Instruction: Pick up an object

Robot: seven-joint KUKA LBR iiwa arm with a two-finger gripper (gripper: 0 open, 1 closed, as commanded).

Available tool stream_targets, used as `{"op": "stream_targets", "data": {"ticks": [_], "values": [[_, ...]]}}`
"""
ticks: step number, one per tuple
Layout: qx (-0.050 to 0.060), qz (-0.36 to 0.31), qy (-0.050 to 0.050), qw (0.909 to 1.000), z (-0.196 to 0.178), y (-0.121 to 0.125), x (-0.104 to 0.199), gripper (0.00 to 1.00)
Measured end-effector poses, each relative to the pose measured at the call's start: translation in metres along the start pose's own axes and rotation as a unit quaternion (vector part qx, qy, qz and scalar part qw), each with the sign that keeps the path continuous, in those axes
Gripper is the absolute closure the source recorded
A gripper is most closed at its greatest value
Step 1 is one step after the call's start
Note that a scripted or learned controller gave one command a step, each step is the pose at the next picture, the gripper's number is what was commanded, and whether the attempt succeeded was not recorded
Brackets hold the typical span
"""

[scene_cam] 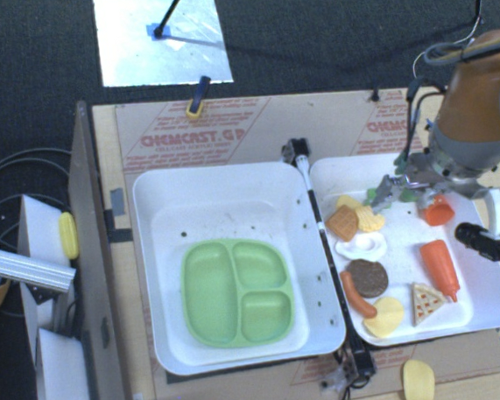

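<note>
The table (225, 122) carries two white bins; the left bin (222, 188) holds a green divided tray (238, 291). The arm (479, 115) hangs over the right bin (497, 303), its jaws (388, 190) low beside the waffle (344, 223); spread or pressed together, I cannot tell. Carrot (440, 269), burger patty (368, 277) and pizza slice (426, 302) lie below

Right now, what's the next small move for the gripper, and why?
Probably a short descent. The two-finger gripper hangs over the upper part of the right white bin, beside the yellow toy cheese piece and the tan waffle square, with nothing visibly between its fingers.
</note>
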State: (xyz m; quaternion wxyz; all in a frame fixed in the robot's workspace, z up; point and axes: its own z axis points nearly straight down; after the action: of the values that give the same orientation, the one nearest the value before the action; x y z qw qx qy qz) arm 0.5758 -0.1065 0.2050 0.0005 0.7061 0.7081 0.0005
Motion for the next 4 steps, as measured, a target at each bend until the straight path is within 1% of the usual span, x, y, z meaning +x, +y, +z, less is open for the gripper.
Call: {"op": "stream_targets", "data": {"ticks": [1,2,3,4], "values": [[0.005,0.001,0.002,1.0,0.098,-0.041,0.021,0.0],[-0.004,-0.002,-0.001,1.0,0.12,0.046,0.01,0.0],[-0.002,-0.002,0.0,1.0,0.119,0.079,0.019,0.0],[-0.003,-0.002,0.0,1.0,0.109,0.078,0.019,1.0]]}}
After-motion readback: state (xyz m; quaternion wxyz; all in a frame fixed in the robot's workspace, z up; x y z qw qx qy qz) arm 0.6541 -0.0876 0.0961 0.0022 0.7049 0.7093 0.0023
